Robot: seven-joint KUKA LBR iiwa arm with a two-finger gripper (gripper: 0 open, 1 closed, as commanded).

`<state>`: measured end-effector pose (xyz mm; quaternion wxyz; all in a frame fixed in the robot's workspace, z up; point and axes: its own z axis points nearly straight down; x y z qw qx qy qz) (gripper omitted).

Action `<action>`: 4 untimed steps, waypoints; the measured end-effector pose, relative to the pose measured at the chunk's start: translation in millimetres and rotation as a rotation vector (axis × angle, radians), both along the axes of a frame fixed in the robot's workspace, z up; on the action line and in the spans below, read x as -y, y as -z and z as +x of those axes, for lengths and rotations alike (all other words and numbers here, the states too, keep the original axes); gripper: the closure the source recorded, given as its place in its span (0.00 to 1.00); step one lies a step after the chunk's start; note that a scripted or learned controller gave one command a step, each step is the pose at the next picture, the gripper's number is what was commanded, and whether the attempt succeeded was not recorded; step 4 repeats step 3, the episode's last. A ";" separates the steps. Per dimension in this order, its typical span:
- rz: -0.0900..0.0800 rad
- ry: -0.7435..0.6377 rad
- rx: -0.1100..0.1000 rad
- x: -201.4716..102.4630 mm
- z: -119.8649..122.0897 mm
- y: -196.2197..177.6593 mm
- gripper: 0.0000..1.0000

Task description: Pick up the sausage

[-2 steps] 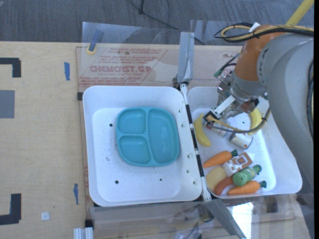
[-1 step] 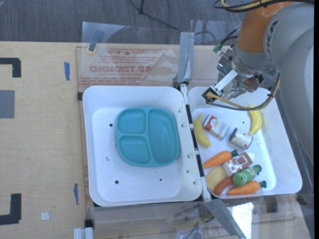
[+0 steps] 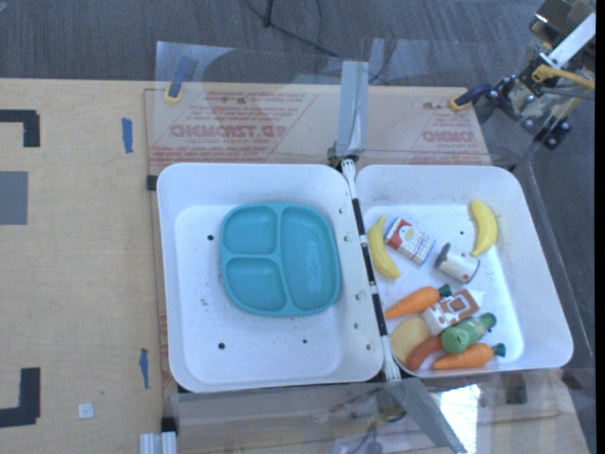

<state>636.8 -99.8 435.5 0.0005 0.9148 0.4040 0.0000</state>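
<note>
Wood bench (image 3: 76, 253) ran under everything and spread far to view-left of the small white can (image 3: 457, 266), the ref pt here.

2 white bins, side by side. The right bin (image 3: 539, 287) held the can, which lay on its side abt mid-bin. The left bin (image 3: 180, 253) sat to the can's left.

1 teal plate (image 3: 284, 253), 3 compartments, flat in the left bin, well left of the can.

1 gripper (image 3: 548, 102) hung off past the right bin's far corner, up and right of the can and well apart from it. Released or clenched: couldn't tell. Nothing was seen in it.

2 bananas. One banana (image 3: 383, 249) was left of the can by the bin's divider wall. The other banana (image 3: 484, 227) was just up-right of the can.

2 carrots. One carrot (image 3: 413, 303) lay below-left of the can. The second carrot (image 3: 463, 356) was straight below it, nr the front wall.

1 yellow rounded piece (image 3: 406, 337) was below-left of the can, under the first carrot.

2 small cartons. The red-white carton (image 3: 409, 241) was left of the can and slightly up. The brown-white carton (image 3: 452, 310) was just below the can.

1 green veg (image 3: 468, 334) was below the can, betw. the brown-white carton and the second carrot.

1 sausage (image 3: 425, 351), reddish, lay below and a bit left of the can. It was tucked betw. the yellow piece and the second carrot and appeared to touch both.
</note>
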 end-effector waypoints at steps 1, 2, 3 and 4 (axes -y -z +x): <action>-0.001 0.014 0.001 -29.3 24.7 0.6 1.00; 0.000 -0.043 -0.002 -63.1 24.2 0.6 1.00; 0.000 -0.023 -0.003 -84.1 25.0 0.7 1.00; 0.000 -0.023 -0.003 -84.1 25.0 0.7 1.00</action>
